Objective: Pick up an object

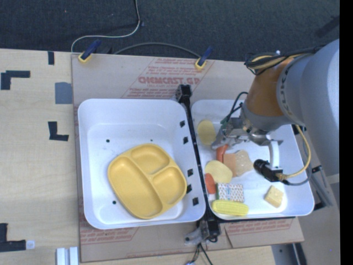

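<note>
The right bin (300,203) holds several toy foods. Among them are a pale yellow round piece (206,131), an orange-red carrot-like piece (221,152), a pinkish translucent lump (240,162), a yellow potato-like piece (219,171), a checkered packet (230,192), a corn cob (230,207) and a cheese wedge (274,196). My gripper (228,138) reaches down into this bin from the right, just above the orange-red piece and the pinkish lump. The grey arm with its orange band (267,90) hides the wrist.
The left bin (96,120) holds a yellow divided plate (146,179). A black divider (190,142) separates the bins. Another orange piece (210,184) lies by the divider. Cables run along the arm at the right of the bin.
</note>
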Robot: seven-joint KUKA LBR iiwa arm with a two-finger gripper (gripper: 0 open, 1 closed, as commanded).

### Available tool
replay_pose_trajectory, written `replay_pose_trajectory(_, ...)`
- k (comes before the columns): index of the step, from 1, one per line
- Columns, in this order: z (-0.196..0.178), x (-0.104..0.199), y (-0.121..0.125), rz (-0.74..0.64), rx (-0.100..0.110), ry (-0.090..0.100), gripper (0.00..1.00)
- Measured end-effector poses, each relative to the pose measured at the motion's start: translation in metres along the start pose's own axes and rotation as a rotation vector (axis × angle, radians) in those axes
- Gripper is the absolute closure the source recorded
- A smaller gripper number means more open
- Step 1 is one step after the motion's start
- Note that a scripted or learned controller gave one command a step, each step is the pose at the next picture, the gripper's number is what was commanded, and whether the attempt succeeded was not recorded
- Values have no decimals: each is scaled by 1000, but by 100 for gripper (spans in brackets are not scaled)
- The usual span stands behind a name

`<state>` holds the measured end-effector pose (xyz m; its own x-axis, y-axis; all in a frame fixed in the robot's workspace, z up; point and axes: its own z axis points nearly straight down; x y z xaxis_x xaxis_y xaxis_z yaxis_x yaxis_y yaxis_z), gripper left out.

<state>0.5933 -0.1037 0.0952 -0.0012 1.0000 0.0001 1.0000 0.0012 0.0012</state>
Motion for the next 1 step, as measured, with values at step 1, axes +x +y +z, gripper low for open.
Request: replay_pose_trajectory(1, -95, 74, -2, -8, -7, 3, 100)
